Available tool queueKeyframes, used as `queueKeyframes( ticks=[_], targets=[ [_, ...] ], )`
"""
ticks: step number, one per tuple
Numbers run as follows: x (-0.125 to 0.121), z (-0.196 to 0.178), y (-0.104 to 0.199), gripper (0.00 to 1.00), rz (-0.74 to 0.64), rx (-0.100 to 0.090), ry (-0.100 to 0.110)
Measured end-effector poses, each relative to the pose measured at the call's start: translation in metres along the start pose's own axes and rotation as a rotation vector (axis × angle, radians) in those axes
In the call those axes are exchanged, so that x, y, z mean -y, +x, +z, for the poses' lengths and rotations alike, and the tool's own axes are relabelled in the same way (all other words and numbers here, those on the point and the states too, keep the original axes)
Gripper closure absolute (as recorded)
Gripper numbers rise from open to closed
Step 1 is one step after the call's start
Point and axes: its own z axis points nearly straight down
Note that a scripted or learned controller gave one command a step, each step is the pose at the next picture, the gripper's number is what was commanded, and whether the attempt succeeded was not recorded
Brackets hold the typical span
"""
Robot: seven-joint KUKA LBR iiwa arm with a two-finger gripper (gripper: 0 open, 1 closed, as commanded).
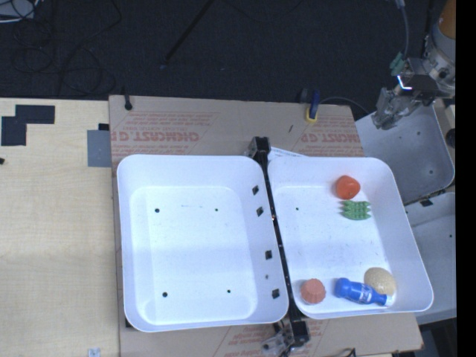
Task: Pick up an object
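Note:
The right bin holds several small objects. An orange-red ball lies near its far right, with a green ridged piece just in front of it. Along the near edge sit a pink round object, a blue bottle lying on its side and a beige rounded object. My gripper hangs at the upper right, outside the bin and well above its far right corner. Nothing shows between its fingers.
The left bin stands beside the right one, with a black divider clip strip between them. Both rest on a cardboard sheet. A grey metal plate lies to the right, under the arm.

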Motion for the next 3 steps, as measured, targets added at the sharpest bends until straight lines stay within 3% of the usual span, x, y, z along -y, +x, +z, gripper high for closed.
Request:
queueKeyframes(
  ticks=[1,2,3],
  targets=[
    [0.017,0.015,-0.083,1.0,0.01,0.003,0.005],
    [0.0,0.01,-0.068,1.0,0.001,0.001,0.001],
    [0.0,-0.007,-0.048,1.0,0.0,0.001,-0.001]
  ],
)
